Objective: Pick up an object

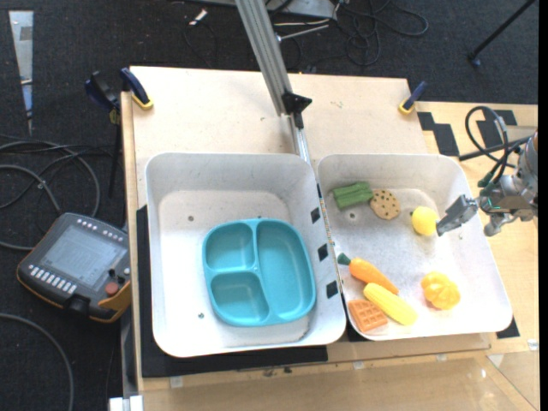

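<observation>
Beside the jaws (pixel 467 215) sits a lemon (pixel 424 221) (round, yellow).

A single fixed camera looks down at a slant from above the near edge of the bench (pixel 214 101), far enough back to take in both white bins whole. The left bin (pixel 163 229) and right bin (pixel 479 255) lie side by side across the middle, with dark floor (pixel 60 58) and cables around the bench
</observation>
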